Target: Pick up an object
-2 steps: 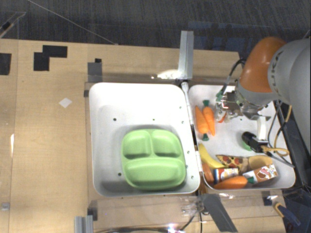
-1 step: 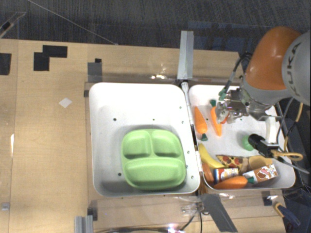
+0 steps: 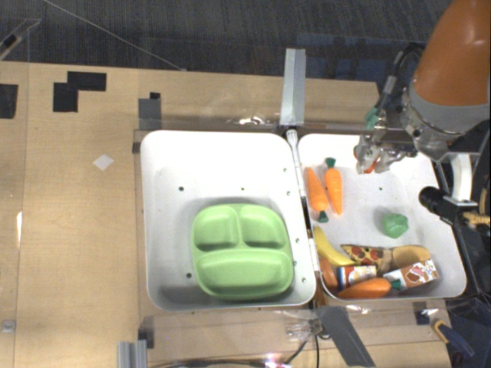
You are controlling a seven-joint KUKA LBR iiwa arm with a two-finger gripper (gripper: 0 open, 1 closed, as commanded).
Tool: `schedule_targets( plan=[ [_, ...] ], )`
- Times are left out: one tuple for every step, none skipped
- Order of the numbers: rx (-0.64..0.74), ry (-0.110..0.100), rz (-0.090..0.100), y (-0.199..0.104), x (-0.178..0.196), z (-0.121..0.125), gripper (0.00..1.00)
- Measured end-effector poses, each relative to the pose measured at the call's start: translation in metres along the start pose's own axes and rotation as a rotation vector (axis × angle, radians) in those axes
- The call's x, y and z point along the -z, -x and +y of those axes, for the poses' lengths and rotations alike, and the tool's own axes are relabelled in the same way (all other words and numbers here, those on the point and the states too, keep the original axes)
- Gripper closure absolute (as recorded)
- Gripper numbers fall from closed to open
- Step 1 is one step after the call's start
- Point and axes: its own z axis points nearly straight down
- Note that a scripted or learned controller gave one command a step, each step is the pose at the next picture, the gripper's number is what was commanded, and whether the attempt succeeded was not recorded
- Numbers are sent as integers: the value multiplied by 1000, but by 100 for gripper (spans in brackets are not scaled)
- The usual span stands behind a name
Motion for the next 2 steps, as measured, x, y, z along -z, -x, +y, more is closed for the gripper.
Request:
schedule_targets(
  plan=[
    [144, -6, 0, -71, -134, -58, 100],
    [371, -1, 1, -59, -89, -61, 100]
  ],
)
